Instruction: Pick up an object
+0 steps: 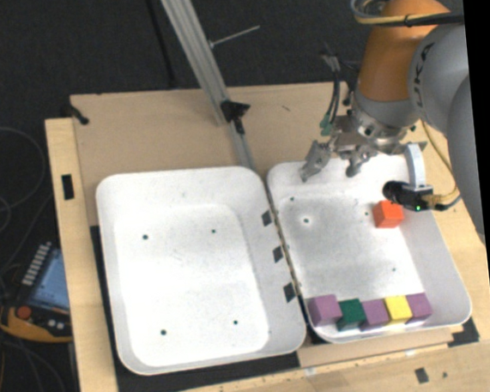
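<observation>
Two white bins are sitting side by side on the desk (170, 129). The left bin (192, 269) is carrying no blocks. The right bin (354, 249) is holding six: an orange block (388, 213) near its right edge, and, lining its front edge, three purple blocks (325, 308) with a green block (352, 312) and a yellow block (398, 307) between them. The gripper (335, 163) is hanging over the right bin's far edge, jaws spread and holding nothing. The arm is running off the picture's right side.

Even overhead light, bright white bins (191, 265), soft focus, perhaps slightly grainy
</observation>
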`<state>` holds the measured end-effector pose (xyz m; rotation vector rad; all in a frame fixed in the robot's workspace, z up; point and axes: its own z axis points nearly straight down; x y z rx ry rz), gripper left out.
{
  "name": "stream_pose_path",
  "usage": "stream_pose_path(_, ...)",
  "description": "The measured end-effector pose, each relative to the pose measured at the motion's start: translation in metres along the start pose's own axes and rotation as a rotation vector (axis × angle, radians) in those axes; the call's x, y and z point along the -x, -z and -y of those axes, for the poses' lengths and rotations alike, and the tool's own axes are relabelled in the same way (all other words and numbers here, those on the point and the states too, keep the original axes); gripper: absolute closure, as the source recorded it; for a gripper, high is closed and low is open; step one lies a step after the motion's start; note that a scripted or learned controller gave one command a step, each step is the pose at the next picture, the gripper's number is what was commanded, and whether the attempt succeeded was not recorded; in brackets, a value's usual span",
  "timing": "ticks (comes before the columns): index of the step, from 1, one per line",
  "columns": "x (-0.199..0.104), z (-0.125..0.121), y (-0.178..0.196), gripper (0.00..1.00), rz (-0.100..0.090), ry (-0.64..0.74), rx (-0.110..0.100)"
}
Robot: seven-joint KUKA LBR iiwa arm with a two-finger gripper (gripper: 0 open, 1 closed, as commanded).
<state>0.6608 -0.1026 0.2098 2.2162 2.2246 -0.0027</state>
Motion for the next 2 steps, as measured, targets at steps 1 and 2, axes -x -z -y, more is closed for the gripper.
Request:
stream_pose_path(1,0.001,-0.001,0.012,1.0,0.001,0.003,0.003)
stream_pose_path(2,0.04,-0.006,-0.06,1.0,0.0,-0.007,-0.005)
